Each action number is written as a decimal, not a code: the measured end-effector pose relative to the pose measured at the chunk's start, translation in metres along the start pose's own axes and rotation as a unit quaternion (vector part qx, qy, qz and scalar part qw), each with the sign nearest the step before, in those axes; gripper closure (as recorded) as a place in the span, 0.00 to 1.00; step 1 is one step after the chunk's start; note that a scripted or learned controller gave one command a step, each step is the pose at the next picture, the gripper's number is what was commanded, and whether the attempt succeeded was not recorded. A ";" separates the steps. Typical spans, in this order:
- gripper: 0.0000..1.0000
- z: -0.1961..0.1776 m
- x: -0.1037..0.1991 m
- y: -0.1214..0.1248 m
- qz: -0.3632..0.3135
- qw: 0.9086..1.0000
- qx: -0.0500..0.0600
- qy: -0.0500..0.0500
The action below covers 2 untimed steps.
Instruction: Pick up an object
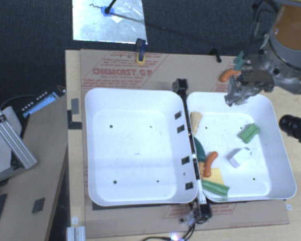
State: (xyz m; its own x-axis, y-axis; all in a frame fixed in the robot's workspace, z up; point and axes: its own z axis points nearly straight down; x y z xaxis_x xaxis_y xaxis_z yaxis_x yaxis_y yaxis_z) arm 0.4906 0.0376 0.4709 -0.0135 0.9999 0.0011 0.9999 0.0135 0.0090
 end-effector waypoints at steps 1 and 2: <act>1.00 -0.011 0.000 0.001 -0.002 1.000 -0.002 0.000; 1.00 -0.026 0.049 0.005 0.003 1.000 0.002 0.000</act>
